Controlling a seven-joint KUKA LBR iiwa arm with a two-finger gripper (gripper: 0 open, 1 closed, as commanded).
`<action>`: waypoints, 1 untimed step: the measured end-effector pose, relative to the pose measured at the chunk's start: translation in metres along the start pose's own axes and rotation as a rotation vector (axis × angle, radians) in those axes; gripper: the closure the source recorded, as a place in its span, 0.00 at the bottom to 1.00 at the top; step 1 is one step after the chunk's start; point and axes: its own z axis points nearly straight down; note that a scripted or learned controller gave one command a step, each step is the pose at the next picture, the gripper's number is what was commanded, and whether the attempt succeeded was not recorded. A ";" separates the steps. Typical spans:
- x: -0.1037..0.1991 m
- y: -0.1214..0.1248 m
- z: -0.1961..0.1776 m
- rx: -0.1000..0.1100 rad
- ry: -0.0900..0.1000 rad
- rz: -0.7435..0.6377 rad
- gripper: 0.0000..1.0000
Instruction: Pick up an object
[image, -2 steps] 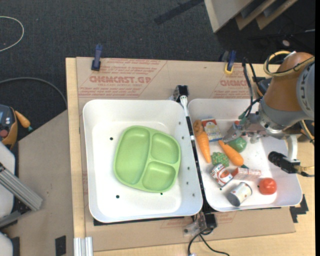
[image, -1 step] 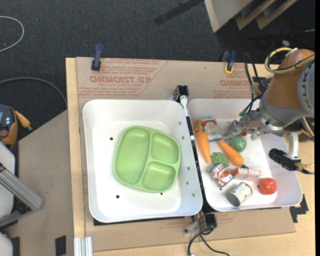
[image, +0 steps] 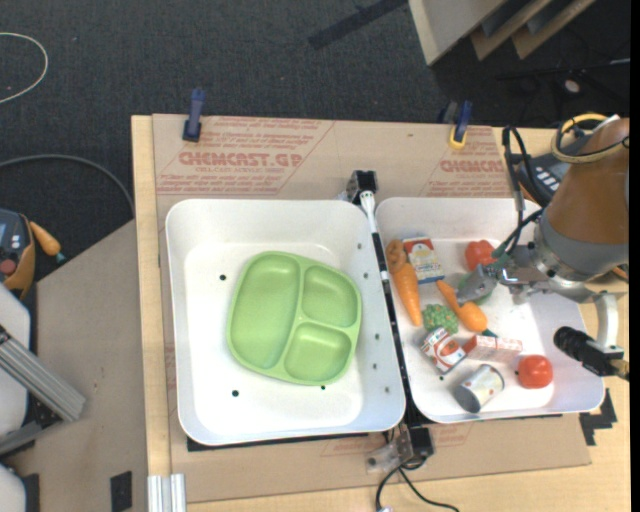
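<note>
Camera view: brown cardboard-covered bench (image: 300, 150) on dark carpet (image: 200, 50); whether the grey two-finger gripper (image: 478, 285) is parted, I cannot tell.

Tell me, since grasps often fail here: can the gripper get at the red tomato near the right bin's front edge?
Probably yes. The tomato lies apart from the can, with nothing over it, and the gripper is above the same bin.

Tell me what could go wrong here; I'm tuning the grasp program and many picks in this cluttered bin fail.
1. The right bin is crowded: the long carrot, small carrot and broccoli lie close together, so a descent could nudge neighbours or catch two at once.
2. The can lies on its side and the tomato is round; either may roll away when touched.
3. The gripper hangs beside a red item near the bin's back wall, which may crowd a grasp there.
</note>
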 end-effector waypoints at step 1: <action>-0.004 -0.055 -0.072 -0.007 -0.003 0.000 0.00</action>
